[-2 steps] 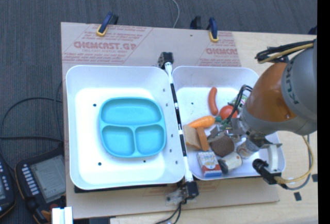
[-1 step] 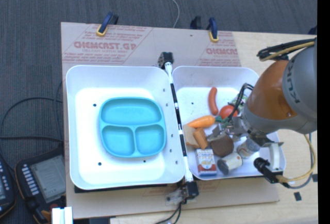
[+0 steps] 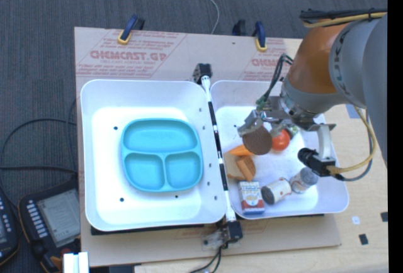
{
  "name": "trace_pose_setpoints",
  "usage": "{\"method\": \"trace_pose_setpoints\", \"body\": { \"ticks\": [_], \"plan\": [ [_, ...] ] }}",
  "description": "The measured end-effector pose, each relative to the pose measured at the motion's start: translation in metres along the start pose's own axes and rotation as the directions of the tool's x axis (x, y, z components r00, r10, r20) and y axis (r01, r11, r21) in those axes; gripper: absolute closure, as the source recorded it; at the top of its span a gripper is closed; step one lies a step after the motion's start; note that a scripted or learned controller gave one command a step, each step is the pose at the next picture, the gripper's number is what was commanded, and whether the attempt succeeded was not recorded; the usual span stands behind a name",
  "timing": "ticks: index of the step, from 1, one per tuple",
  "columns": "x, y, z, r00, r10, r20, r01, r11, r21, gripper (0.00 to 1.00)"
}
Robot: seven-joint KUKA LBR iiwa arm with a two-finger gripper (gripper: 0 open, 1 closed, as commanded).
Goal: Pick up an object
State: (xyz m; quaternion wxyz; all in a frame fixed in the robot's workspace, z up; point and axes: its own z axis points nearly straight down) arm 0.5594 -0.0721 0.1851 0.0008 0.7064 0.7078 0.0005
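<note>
Now the gripper point(image 3: 257, 130) hangs low over the right bin point(image 3: 327, 202), a brown disc point(image 3: 257, 141) at its tips, grasp impossible to confirm.

R bin point(image 3: 327, 202) crowded w/ items; L bin point(image 3: 101, 102) rim area open

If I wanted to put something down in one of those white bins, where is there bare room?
The left bin has a bare white border all around the blue divided plate, widest along its top edge. The right bin is crowded: the gripper, a tomato, bread, a small carton and bottles fill it.
</note>
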Motion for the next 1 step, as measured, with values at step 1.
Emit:
{"method": "trace_pose_setpoints", "body": {
  "ticks": [1],
  "plan": [
    [0.0667, -0.0248, 0.001, 1.0, 0.001, -0.001, -0.001, 1.0, 0.004, 1.0]
  ]
}}
